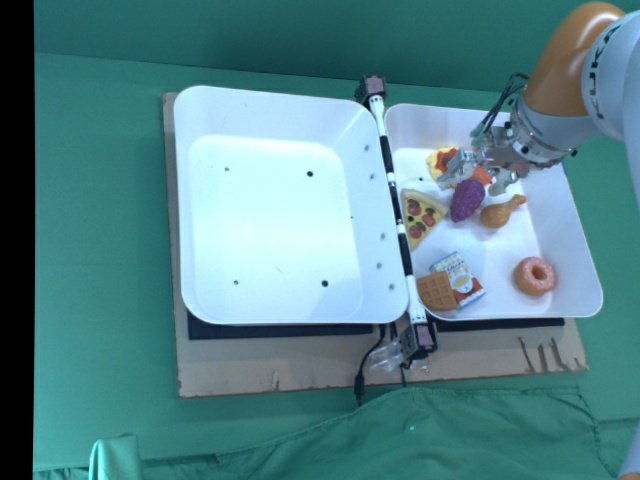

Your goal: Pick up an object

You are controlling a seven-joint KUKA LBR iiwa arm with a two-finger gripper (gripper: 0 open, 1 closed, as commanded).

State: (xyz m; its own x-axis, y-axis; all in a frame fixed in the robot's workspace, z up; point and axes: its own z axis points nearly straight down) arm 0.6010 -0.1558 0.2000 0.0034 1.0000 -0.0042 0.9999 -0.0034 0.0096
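The right bin (570,228) holds several toy foods. A yellow and red toy (440,160) lies at the back, with a purple grape bunch (467,200) and a brown drumstick (500,211) just in front of it. A pizza slice (420,216) rests near the divider. A waffle (437,292) and a small printed box (460,275) sit at the front left, and a pink-orange donut (534,276) at the front right. My gripper (478,171) is low over the back of this bin, between the yellow toy and the drumstick, right above the grapes. Something small and orange shows beside it.
The left bin (200,118) is a wide white tray with a few dark specks on its floor. A black and white bar (392,203) divides the two bins. Both rest on a cardboard sheet (280,368) over green cloth.
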